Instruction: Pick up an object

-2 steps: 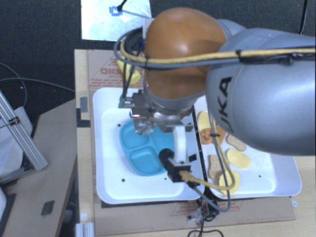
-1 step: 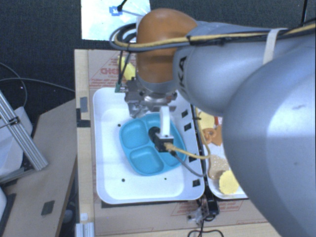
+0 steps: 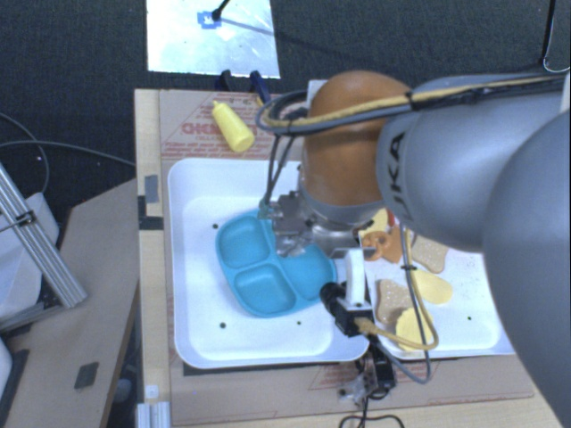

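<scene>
The arm leans low over the left bin (image 3: 201, 328), its gripper (image 3: 290, 230) poised at the right edge of the blue divided tray (image 3: 254, 270), probably the easiest target. Whether anything is gripped, I cannot tell.

From my remote feed I count two white bins (image 3: 201, 328) side by side and one blue divided tray (image 3: 259, 266) in the left one, showing three compartments. One yellow cylinder thing (image 3: 232, 127) sits at the upper left, outside the bins. The right bin has a small pile of yellowish and orange pieces (image 3: 419, 279), maybe four or five, partly hidden by the one arm (image 3: 464, 168).
</scene>
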